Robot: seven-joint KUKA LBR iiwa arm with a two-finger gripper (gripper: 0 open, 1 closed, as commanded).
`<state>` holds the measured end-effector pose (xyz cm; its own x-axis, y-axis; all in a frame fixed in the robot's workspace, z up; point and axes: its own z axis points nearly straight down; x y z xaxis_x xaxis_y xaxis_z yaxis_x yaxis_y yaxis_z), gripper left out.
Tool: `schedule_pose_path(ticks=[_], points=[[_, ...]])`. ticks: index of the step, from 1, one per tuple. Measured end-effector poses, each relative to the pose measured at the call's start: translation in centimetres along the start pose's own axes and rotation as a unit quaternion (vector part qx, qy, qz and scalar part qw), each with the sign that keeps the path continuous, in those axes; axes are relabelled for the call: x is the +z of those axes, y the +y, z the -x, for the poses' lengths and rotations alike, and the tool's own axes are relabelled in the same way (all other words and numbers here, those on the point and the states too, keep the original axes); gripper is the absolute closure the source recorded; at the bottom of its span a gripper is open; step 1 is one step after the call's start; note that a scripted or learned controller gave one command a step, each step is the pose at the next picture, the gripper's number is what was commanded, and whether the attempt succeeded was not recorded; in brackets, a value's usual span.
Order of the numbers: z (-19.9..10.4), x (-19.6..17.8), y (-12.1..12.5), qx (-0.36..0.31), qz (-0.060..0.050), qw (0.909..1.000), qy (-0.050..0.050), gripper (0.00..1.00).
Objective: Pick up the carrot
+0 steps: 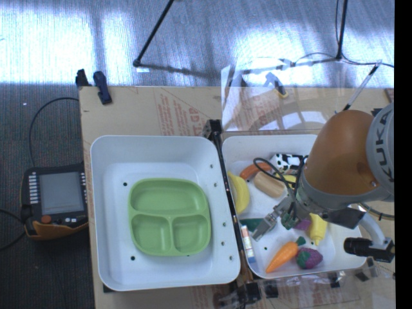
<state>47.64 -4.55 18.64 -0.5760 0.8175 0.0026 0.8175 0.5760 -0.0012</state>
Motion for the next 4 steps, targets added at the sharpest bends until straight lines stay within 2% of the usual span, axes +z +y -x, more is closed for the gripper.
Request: schedule_pose_path(ticks=[1,2,3,4], points=[[3.5,7.3,-2.7,-0.115,-0.001,0.9934,0.002,0.00],[3.6,6.3,-2.7,-0.109,0.001,0.9940,0.002,1.00],[0.4,-0.1,-0.2,0.013,0.001,0.9999,-0.001,1.00],[0.4,0.0,-0.3,0.013,0.000,0.9999,0.000,0.00]])
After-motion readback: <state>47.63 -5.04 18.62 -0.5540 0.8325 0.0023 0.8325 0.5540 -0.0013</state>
